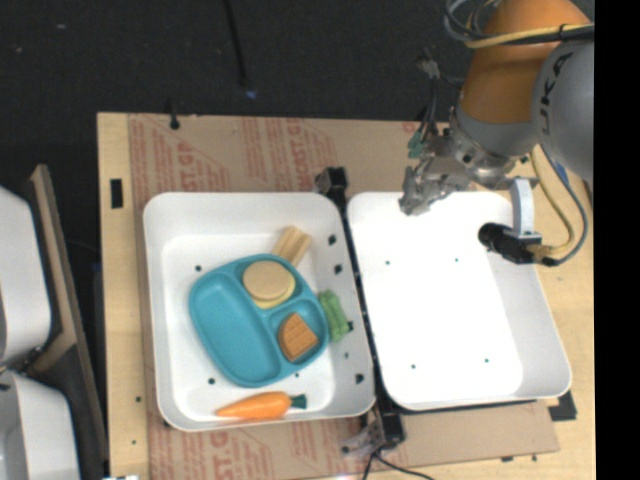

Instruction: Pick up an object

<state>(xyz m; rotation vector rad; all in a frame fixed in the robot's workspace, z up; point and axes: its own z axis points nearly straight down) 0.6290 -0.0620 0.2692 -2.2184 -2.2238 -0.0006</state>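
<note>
From above, the left bin [160, 268] serves as the landmark. Inside it a blue divided tray [235, 333] lies at a slant near the middle, with a round tan disc [270, 281] in its upper compartment and a brown bread-like piece [298, 336] in the compartment below that. A pale wooden block [292, 243] touches the tray's upper edge, a green piece [333, 315] sits at the tray's right side, and an orange carrot [258, 405] lies along the bin's near wall. The right bin [455, 358] adjoins the left bin's right wall. The gripper [415, 200] hangs over the right bin's far-left corner, nothing between its fingers; whether they are spread or pressed together I cannot tell.
</note>
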